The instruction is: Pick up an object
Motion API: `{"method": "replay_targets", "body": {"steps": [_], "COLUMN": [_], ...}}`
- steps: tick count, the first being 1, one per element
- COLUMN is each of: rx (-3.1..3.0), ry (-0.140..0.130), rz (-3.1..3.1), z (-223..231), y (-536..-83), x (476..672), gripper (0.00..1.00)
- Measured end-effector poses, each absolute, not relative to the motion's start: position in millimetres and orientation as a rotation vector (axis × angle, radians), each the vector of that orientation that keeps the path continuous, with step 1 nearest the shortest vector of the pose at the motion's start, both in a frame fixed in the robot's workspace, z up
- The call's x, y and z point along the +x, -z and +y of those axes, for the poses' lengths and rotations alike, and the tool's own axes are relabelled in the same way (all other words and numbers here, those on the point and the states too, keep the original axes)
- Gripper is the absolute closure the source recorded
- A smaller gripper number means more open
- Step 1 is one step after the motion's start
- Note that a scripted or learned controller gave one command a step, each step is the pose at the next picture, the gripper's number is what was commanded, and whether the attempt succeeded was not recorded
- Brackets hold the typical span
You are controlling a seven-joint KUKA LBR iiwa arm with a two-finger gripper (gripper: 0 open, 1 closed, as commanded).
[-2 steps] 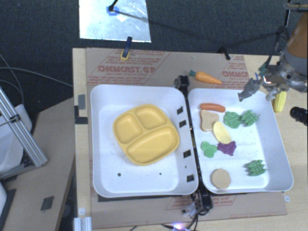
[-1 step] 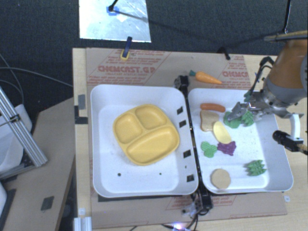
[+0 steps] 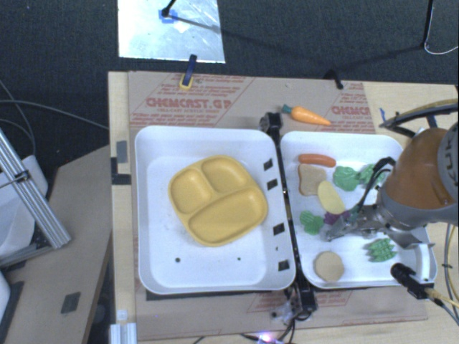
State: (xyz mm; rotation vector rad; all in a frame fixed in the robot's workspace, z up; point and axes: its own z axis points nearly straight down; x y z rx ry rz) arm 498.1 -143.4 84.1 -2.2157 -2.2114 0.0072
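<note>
bench with two white bins, a carrot

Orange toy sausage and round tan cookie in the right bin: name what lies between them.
In the camera view, between sausage and cookie lie a bread slice and a yellow chip.

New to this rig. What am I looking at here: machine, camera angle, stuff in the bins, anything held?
One camera looks down at a slant on a bench with two shallow white bins. The grey arm with an orange band reaches in from the right; its tool is low in the right bin, among toy foods: a sausage, bread slice, yellow chip, green leafy pieces and a round biscuit. Whether it grips anything is unclear. The left bin holds a yellow divided plate. A toy carrot lies outside, above the bins.
</note>
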Motion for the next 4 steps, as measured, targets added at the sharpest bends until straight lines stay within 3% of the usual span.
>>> {"method": "replay_targets", "body": {"steps": [1,2,3,4], "rx": [-2.218,-2.215,-2.22,-2.217], "ry": [0.007,0.006,-0.001,0.014], "rz": [-2.234,-2.234,-2.221,-2.238], "z": [-129,-97,-86,-47], "y": [-85,-85,-85,-191], "x": [571.3,617.4,560.1,593.2], "gripper": [0.0,0.0,0.0,0.0]}}
